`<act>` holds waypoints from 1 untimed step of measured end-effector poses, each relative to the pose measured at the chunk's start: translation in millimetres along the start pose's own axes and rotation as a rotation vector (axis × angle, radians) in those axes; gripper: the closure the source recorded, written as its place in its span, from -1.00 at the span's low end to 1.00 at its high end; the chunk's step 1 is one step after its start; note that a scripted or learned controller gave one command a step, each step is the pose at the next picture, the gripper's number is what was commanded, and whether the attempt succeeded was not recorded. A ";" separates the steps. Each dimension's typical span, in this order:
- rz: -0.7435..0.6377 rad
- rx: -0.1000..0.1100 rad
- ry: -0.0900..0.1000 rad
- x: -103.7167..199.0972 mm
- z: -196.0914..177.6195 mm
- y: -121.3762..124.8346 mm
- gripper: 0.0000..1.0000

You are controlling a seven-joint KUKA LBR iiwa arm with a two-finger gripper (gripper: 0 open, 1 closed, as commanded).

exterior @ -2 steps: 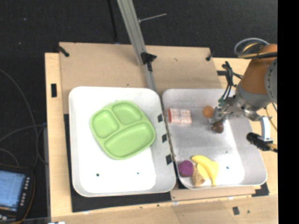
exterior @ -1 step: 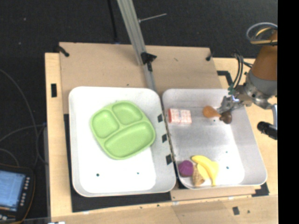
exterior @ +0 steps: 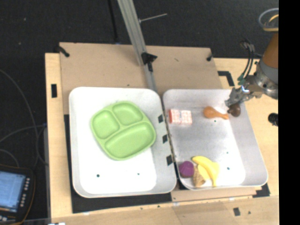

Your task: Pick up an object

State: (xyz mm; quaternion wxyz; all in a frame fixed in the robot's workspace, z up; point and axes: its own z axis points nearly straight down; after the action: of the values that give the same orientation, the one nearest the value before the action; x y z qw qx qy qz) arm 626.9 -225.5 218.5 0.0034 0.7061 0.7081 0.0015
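The right bin point(exterior: 243, 139) holds an orange drumstick-shaped toy point(exterior: 214, 112) near its far right corner. A pink and white box point(exterior: 180, 117) lies at its far left. A purple plum point(exterior: 186, 168), a yellow banana point(exterior: 209, 168) and a tan piece point(exterior: 200, 177) are bunched at its near edge. My gripper point(exterior: 235, 105) hangs over the far right rim of this bin, just right of the drumstick toy. Its dark tip sits close to the toy's thin end, and I cannot tell whether they touch.
The left bin point(exterior: 84, 172) carries a green divided plate point(exterior: 123, 129). A slanted metal post point(exterior: 136, 36) rises behind the two bins. Black clips point(exterior: 165, 138) line the seam between the bins. The grey arm point(exterior: 267, 74) comes in from the right.
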 end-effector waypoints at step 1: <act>-0.003 0.005 0.003 59.5 -0.8 -14.4 1.00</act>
State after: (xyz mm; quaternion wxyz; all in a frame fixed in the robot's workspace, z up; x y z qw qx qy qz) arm 612.3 -166.0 219.0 0.0006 0.7050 0.7092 0.0006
